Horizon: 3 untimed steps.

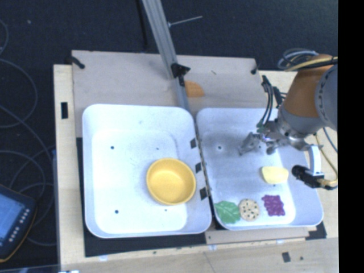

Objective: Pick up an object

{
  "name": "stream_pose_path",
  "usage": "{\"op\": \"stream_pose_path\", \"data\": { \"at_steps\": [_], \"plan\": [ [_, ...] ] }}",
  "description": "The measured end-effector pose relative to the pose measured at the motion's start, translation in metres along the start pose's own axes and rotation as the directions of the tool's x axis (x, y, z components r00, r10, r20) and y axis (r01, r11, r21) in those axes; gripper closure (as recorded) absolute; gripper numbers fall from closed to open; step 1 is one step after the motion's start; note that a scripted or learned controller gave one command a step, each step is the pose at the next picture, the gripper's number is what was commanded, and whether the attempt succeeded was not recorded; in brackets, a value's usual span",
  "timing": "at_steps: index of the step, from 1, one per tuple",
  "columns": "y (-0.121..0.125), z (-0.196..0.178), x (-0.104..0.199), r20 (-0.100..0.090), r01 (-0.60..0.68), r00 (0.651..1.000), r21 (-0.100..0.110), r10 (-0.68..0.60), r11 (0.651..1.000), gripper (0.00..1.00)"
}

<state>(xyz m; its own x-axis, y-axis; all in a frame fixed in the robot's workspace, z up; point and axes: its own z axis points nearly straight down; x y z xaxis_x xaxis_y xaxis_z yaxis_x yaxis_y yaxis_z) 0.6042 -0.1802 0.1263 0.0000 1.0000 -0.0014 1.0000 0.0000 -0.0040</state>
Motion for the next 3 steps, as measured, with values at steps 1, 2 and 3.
{"op": "stream_pose_path", "data": {
  "at_steps": [1,2,3],
  "plan": [
    [0.0,0.027,-0.001,0.001,-0.002,1.0,-0.002,0.002,1.0,0.0],
    [0.001,0.014,-0.002,0.002,-0.005,1.0,-0.008,0.005,1.0,1.0],
    [0.01,-0.035,-0.009,0.001,0.0,1.0,-0.011,0.0,1.0,1.0]
  ]
}}
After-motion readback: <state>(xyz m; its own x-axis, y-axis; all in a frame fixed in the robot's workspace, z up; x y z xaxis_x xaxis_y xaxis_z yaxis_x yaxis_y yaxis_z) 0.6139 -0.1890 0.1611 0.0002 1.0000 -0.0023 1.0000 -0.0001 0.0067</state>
